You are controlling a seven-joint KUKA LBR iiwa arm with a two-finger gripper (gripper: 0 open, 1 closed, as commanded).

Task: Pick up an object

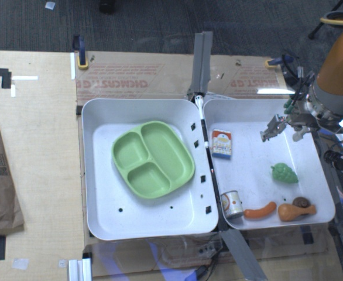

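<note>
— What is seen of the bench?

— Pale wood is seen at the left, with a sheet of brown cardboard laid behind two white bins. A green divided plate is set in the left bin.

— And what is held in the right bin?

— A small white and red carton is found near its left wall. A green leafy toy is placed toward the right. Along the front edge a small can is laid on its side, with an orange carrot beside it, and a tan pear-shaped piece just right of that.

— Where is the gripper?

— It is seen over the bin's upper right part, above the leafy toy and apart from it. Its fingers are spread, and nothing is gripped between them.
</note>
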